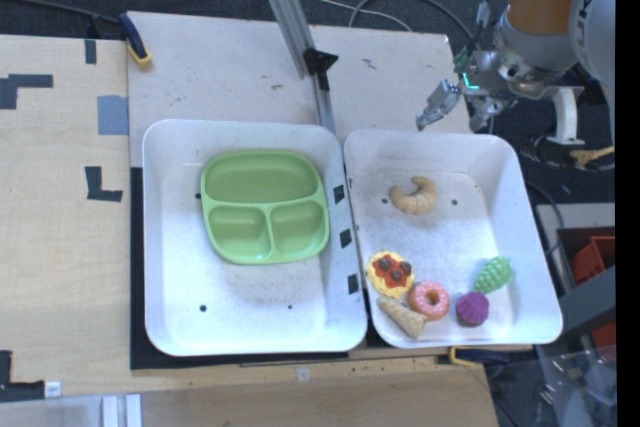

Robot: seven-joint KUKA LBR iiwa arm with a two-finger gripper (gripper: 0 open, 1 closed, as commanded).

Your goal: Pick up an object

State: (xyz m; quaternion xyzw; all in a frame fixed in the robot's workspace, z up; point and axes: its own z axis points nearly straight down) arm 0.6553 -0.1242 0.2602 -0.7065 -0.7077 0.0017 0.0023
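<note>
Even, fairly bright light from overhead leaves only soft, short shadows under the green plate [265, 206] and along the white bin [160, 215] walls, with no harsh glare, though the whole frame is slightly soft and grainy, dimmest over the dark floor at the top.

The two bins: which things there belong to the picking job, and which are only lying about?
For the job:
- gripper
- croissant
- small pizza
- pink donut
- purple berry
- green piece
- wedge

Lying about:
- green divided plate
- yellow-handled tool
</note>
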